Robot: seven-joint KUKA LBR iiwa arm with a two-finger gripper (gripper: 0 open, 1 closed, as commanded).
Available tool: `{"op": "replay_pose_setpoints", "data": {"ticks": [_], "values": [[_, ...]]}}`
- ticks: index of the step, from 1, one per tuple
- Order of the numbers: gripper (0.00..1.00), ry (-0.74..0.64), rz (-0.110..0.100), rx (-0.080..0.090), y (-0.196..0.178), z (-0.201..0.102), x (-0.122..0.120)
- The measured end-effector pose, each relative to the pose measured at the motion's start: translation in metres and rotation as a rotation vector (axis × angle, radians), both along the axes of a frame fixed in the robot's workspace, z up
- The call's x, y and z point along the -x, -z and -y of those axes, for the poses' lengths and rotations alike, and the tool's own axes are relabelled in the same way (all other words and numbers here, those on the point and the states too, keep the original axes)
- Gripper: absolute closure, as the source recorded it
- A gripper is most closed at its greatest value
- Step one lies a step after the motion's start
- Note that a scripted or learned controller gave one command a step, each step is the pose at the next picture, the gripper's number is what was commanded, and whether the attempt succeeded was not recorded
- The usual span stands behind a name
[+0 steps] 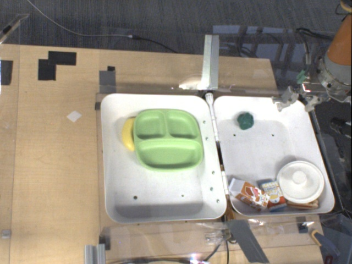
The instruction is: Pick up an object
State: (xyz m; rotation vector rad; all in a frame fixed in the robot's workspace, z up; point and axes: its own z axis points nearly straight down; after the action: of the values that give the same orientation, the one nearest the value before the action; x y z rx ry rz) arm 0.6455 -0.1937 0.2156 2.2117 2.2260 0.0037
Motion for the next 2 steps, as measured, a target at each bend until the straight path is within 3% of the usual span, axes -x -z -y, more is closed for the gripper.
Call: {"op": "replay_pose_setpoints", "data": {"ticks": [1,2], "values": [[0.0,-0.062,0.022,0.002,0.097,-0.059,-0.029],[0.0,-0.054,0.003,0.0,0.128,-0.094,-0.006]]}}
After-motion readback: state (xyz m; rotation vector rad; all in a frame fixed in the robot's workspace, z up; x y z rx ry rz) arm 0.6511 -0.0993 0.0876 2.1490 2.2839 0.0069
